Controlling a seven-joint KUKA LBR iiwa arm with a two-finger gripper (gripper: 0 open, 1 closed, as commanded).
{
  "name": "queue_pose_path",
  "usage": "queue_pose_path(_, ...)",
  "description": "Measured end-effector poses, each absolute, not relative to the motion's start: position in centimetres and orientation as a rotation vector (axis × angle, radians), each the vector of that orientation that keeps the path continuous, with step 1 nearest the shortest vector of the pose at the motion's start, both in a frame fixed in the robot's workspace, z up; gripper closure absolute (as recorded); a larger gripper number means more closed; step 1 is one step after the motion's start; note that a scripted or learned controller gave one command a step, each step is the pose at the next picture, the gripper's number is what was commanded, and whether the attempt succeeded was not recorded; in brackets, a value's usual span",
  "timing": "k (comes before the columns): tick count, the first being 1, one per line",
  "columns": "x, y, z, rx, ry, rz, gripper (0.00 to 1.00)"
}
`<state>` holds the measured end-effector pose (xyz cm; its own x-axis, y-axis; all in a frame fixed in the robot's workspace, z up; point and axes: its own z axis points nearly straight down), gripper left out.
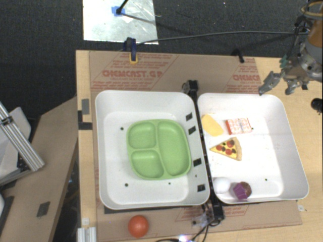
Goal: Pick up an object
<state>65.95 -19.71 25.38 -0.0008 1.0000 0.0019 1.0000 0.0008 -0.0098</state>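
A wooden bench [60,135] with brown cardboard [151,72] bears two white bins. In the right bin [282,135] lies a pizza slice [227,148], yellow with red dots. The gripper [280,83] hovers beyond its far edge, jaws spread, holding nothing.

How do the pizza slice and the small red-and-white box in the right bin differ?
The pizza slice is a yellow wedge with red dots; the box is a red-and-white rectangle. The slice lies nearer the camera, below the box, which sits farther back toward the gripper. The slice's tip points left toward the divider; the box lies roughly level across the view. Both rest flat on the floor of the right bin, untouched and apart from each other.
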Motion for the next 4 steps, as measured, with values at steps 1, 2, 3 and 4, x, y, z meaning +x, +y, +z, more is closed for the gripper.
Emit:
queue_pose_path(1,66.2,-19.6,26.2,-2.218,-2.227,-0.001,0.00)
queue_pose_path(2,65.8,-19.1,21.9,-2.219,-2.225,0.000,0.00)
queue_pose_path(3,66.4,-18.3,16.5,-2.214,-2.229,0.000,0.00)
queue_pose_path(4,66.0,-17.6,10.5,-2.212,-2.228,0.002,0.00)
